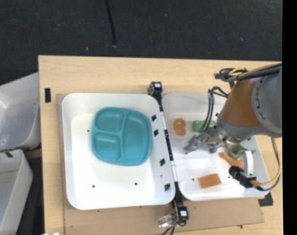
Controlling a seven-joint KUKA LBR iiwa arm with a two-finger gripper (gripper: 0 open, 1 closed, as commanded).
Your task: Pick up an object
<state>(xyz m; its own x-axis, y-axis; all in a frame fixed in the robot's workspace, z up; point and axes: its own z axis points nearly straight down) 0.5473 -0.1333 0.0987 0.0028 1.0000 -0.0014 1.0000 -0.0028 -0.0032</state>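
In the right bin [187, 192] lie several small objects. An orange round piece [179, 126] sits near the bin's left wall, with a green piece [197, 126] just to its right. A brown-orange block [209, 180] lies toward the front. Another orange piece [231, 156] peeks out from under the arm. My gripper [201, 145] hangs low over the middle of this bin, just below the green piece and right of the orange round piece. Nothing shows as held in it.
The left bin [79, 190] holds a teal divided plate [122, 135]. The grey arm with its orange band [239, 106] covers the right bin's right side, with cables around it. A divider rail [164, 146] with black clips runs between the bins.
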